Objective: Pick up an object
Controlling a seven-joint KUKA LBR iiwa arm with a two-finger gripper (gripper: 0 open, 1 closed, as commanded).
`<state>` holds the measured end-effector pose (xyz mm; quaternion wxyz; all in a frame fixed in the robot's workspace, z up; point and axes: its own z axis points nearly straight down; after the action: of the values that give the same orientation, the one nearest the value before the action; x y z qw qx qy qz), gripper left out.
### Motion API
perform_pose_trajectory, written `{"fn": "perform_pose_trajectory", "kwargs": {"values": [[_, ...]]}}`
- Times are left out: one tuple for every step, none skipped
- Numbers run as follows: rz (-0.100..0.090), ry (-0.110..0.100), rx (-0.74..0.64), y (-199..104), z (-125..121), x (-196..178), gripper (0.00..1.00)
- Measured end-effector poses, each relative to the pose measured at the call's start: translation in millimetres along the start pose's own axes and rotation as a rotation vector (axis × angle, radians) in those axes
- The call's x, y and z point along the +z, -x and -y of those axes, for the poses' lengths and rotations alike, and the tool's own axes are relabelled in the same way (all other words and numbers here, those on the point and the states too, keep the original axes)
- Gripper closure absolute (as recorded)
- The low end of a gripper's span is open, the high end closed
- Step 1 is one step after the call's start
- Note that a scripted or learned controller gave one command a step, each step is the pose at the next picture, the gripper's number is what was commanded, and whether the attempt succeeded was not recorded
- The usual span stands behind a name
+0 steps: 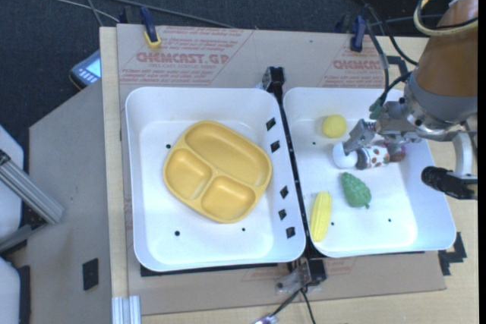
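The right bin (425, 235) holds several small objects. A yellow ball (332, 125) lies near its back left. A white rounded piece (342, 158) sits just below it, with a red and white object (377, 156) to its right. A green bumpy object (355, 190) lies in the middle, and a yellow corn cob (321, 215) rests by the front left wall. My gripper (363, 146) reaches in from the right and hangs low over the white piece and the red and white object, partly covering both. I cannot see whether anything is held.
The left bin (144, 163) carries a yellow divided plate (218, 171). A black divider strip (282, 155) runs between the bins. Clamps (150, 33) hold the cardboard at the back edge. The grey and orange arm (448, 64) fills the space over the right bin's back right corner.
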<state>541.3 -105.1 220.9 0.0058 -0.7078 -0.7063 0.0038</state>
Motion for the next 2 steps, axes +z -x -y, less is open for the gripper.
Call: {"fn": "perform_pose_trajectory", "kwargs": {"values": [[0.001, 0.012, -0.003, -0.1, -2.5, -5.8, 0.00], [0.001, 0.007, -0.002, 0.0, -2.9, 36.3, 0.00]]}}
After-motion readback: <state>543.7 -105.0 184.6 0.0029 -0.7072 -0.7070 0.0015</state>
